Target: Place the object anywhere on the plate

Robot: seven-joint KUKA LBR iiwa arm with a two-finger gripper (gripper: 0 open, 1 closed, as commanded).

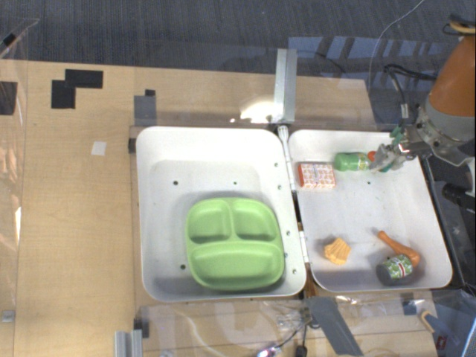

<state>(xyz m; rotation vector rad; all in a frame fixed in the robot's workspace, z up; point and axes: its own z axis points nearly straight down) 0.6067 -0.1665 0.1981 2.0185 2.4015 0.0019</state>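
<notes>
A green divided plate [235,244] lies in the left bin [171,162]. In the right bin [372,214] a small green bottle with a red cap [351,161] lies on its side near the far wall. My gripper [387,159] is just right of the bottle's cap end, low over the bin's far right corner. Beside the bottle on the left lies a small red and white patterned box [316,175].
Near the right bin's front lie a yellow wedge-shaped block [337,251], an orange carrot-like stick [397,245] and a dark round object with a red and green label [395,268]. A metal divider post [285,80] stands behind the bins.
</notes>
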